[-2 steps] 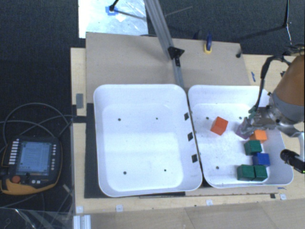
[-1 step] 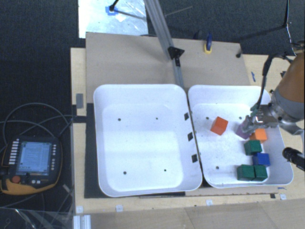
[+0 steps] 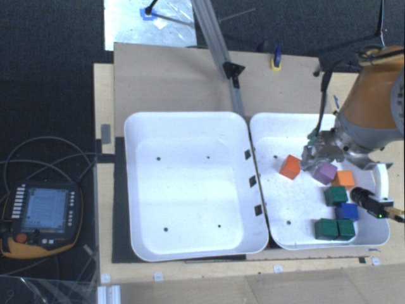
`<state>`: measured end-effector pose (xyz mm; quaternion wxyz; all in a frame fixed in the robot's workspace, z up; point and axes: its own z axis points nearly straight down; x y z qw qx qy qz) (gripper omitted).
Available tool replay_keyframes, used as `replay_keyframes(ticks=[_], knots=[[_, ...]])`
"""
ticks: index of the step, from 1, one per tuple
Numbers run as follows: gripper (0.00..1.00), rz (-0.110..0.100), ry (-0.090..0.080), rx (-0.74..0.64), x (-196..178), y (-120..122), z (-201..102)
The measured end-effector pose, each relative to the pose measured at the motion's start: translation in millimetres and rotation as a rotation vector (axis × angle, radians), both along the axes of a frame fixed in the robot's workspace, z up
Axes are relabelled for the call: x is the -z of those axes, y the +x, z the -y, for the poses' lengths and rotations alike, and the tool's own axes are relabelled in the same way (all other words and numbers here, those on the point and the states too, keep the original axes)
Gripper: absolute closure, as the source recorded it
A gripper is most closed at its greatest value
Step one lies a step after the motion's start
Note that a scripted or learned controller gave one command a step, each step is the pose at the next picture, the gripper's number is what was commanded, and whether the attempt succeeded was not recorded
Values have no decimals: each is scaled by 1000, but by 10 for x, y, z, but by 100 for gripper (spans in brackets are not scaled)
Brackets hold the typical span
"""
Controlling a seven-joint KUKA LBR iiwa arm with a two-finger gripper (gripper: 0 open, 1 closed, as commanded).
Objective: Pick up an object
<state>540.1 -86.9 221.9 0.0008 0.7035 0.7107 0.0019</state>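
Observation:
Several blocks lie in the right bin (image 3: 278, 227). An orange block (image 3: 290, 167) sits near its middle, with a purple block (image 3: 326, 172) to its right. My gripper (image 3: 312, 160) hangs low between these two, close to both. Right of the purple one is a small orange block (image 3: 345, 178). Below that come a dark green block (image 3: 335, 196), a blue block (image 3: 347, 211) and a pair of green blocks (image 3: 335, 228) at the bin's front right. The wrist hides the finger tips.
The left bin (image 3: 190, 182) stands beside the right one, sharing a divider edge with black clips (image 3: 253, 181). A slanted metal pole (image 3: 218, 40) crosses the back of the bench. A teach pendant (image 3: 41, 217) lies on the floor at the left.

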Motion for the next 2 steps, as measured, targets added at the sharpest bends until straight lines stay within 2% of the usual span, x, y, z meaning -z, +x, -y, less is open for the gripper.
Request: replay_keyframes(ticks=[2], knots=[[100, -1, 1, -2, -174, 136, -1145]])
